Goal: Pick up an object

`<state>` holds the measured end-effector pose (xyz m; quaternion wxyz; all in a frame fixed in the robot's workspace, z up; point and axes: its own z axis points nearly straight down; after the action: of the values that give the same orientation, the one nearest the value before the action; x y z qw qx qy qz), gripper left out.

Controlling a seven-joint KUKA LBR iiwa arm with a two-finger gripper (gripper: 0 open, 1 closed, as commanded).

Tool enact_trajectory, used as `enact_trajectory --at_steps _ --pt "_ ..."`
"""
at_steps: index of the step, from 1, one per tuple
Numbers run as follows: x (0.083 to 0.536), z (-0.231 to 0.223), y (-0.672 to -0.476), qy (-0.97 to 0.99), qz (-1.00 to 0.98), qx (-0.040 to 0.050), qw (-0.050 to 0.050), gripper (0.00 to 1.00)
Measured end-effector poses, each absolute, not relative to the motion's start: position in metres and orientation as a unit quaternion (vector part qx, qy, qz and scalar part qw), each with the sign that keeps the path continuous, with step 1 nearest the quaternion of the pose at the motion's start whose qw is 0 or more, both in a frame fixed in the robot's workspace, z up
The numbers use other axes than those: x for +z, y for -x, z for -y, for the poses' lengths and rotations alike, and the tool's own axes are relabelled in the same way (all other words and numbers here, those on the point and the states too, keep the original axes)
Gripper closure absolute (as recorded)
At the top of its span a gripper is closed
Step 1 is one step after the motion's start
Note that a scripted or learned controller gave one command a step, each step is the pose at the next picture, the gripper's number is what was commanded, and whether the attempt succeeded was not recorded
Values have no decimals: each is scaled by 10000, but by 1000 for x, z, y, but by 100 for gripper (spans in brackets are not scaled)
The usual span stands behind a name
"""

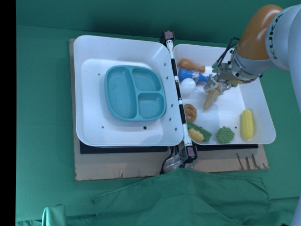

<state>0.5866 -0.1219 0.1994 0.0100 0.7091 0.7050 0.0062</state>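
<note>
- Lettering "KUKA" is read on the grey arm (282, 36), just beside its orange band; part of the arm is cut off at the frame's right edge.
- Gripper (217, 84): placed over the right bin (261, 105); a tan cone-shaped item (211, 98) is seen at its tip, hanging tilted. Whether the item is clamped or the claw is wide or narrow cannot be told, as the tip is too small and cluttered.
- Left bin (94, 60): one teal divided plate (135, 92) with three compartments is contained.
- Right bin, contents: an orange drumstick-shaped toy (190, 65) near the far wall; a blue item (190, 74) and a white egg (188, 84) just beside it; a brown ring (190, 112); a yellow-and-green piece (197, 133); a green knobbly ball (225, 135); a yellow corn cob (247, 124).
- A black-and-white bar (176, 86) is laid between the bins.
- Green cloth (188, 197) covers the near foreground.
</note>
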Motion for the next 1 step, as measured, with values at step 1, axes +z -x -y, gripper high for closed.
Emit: enact_trajectory --at_steps 1 --pt "252 122 -579 -7081 -7061 27 47 100"
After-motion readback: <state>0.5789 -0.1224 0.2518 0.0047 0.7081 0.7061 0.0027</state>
